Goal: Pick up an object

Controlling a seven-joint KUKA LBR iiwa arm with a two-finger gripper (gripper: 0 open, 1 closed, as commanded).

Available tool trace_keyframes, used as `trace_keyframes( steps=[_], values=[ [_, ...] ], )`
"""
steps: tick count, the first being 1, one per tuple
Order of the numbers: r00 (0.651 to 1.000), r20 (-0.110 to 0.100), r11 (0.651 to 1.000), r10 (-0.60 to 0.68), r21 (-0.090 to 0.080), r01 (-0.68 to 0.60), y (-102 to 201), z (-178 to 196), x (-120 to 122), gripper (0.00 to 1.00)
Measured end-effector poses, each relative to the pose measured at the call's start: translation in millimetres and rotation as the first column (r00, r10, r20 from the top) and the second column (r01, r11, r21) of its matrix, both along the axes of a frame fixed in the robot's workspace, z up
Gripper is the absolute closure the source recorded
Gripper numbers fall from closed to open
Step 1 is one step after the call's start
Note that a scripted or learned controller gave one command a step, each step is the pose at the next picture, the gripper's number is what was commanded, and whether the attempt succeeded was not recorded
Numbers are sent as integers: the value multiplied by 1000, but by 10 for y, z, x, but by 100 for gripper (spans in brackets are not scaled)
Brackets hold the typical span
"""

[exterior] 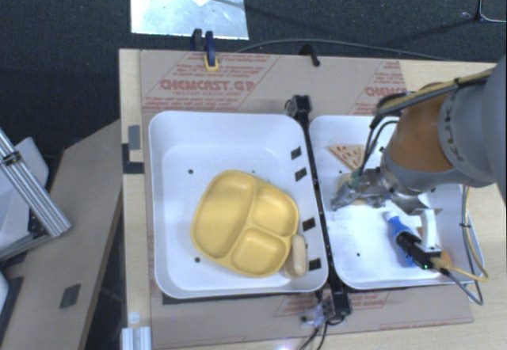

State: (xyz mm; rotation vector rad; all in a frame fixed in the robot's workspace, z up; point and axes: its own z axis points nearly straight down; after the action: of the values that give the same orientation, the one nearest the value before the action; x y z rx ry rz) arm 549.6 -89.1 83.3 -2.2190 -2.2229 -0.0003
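One tan triangular piece [346, 154] lies flat in the right bin [364, 261], near its far wall on the side next to the other bin. We see the claw [347, 193] low over that same bin, just on the near side of the piece, and we cannot tell whether it is open or closed. We judge the next move to be a short shift toward the far wall. A yellow tray [242, 222] sits well apart in the left bin [182, 142].

The left bin [170, 182] and right bin [356, 261] sit side by side on red-printed cardboard [238, 79]. A clamp [207, 51] sits at its far edge, near a shiny sheet [158, 0].
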Motion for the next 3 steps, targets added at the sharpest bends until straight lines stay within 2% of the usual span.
trace_keyframes(
  steps=[1,2,3],
  values=[
    [1000,3,1000,0,-1,0,-7,127,7,100],
    [1000,7,1000,-2,-2,2,-70,718,-44,100],
    [1000,9,1000,2,-2,-2,-66,1354,21,100]
  ],
)
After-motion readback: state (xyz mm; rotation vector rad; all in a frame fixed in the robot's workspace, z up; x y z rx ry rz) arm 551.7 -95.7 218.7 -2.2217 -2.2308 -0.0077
